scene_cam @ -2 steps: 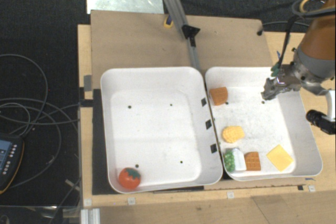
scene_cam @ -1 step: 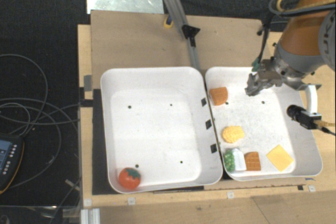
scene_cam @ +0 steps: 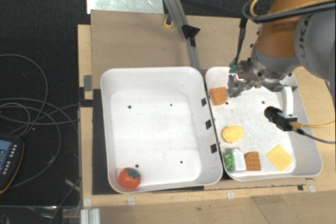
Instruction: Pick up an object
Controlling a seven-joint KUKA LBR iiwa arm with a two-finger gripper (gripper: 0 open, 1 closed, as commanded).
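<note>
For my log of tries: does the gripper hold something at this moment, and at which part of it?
It cannot be told. The gripper is low in the right bin, right beside the orange block, but the view does not show the block between its fingers.

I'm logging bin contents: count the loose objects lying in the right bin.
5: orange block at the gripper, corn cob mid-bin, green-and-white item, brown waffle and yellow cheese slice along the near edge. The arm may hide more.

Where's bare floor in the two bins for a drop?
Left white bin: floor bare apart from the red tomato toy in its near-left corner. Right white bin is crowded: orange block beside the gripper, yellow corn toy, green-white item, brown waffle piece, yellow cheese slice. Its free patch lies mid-floor, between corn and cheese.
</note>
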